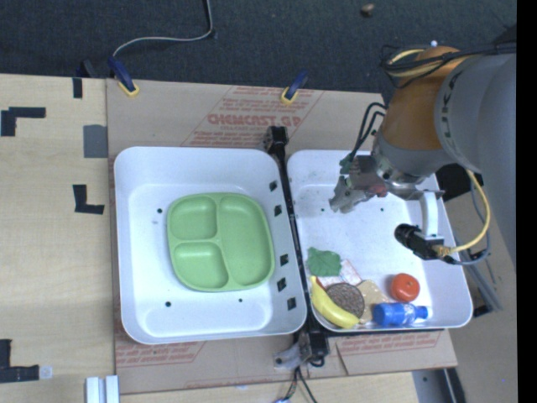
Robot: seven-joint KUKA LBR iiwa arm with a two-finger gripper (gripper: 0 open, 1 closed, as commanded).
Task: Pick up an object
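My gripper [346, 193] hangs over the upper left part of the right bin [457, 285], with nothing visible between its fingers. Along that bin's front edge lie a yellow banana [329, 306], a round brown speckled piece [344, 296], a green leafy piece [324, 262], an orange-red round fruit [406, 287] and a blue can on its side [396, 314]. All of these sit well below and in front of the gripper.
The left bin [134, 225] holds a light green divided plate [220, 240]. A black divider with clips [284, 217] runs between the bins. The arm's grey body and orange band [419, 107] overhang the right bin's back right part, with cables near its right wall.
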